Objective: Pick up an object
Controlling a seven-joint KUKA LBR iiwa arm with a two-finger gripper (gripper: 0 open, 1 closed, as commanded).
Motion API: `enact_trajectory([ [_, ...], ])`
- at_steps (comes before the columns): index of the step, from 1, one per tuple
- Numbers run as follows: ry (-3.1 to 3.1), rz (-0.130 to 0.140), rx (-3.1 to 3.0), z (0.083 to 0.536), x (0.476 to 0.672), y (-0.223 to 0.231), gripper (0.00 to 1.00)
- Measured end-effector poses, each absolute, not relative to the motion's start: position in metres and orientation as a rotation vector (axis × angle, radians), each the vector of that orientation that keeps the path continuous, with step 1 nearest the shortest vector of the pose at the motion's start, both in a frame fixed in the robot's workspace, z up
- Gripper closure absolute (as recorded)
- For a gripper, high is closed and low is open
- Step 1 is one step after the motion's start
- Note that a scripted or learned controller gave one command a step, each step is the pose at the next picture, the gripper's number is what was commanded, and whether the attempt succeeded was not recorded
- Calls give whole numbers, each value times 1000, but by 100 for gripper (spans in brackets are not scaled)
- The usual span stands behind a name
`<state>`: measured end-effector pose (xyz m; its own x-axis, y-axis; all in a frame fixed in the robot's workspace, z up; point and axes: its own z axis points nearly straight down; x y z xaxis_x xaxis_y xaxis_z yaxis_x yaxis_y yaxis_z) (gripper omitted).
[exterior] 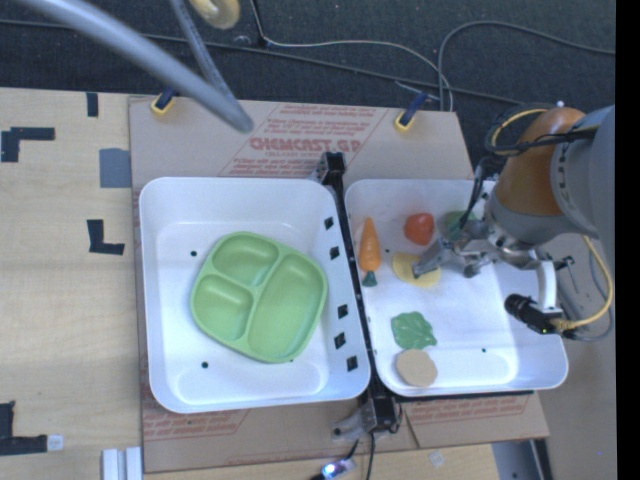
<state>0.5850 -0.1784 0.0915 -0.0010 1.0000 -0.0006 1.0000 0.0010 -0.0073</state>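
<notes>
White plastic bins sat side by side on the bench as our arm reached into the right bin [520,373] from the right. Our gripper [430,264] had its fingers down among the toy food in the upper half of that bin, their tips just beside or touching a pale yellow piece [405,265]. We could not tell whether the fingers were spread or pressed together; the metal ran together at this slant, and nothing showed plainly between them.

Around the gripper lay the candidates for the pick. An orange carrot [369,245] rested against the bin's left wall, a red tomato [419,228] sat just above the yellow piece, and something green [455,222] was half hidden behind the wrist. Nearer the front, well apart from the fingers, a green leafy piece [412,329] lay just above a tan round biscuit [416,368]. The left bin [160,268] bore a green divided plate [260,295].

We judged the task to be at the grasp itself, with the yellow piece the likely target. Every object looked to be resting on the bin floor, so the lift was not yet done. What remained was a firm close and a clean rise.
</notes>
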Motion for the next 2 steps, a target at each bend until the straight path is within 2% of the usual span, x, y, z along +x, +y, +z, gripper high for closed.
enact_trajectory([
  [1, -2223, 3, -2217, 105, 587, -177, 100],
  [2, -2225, -4, -2222, 168, 584, -177, 100],
])
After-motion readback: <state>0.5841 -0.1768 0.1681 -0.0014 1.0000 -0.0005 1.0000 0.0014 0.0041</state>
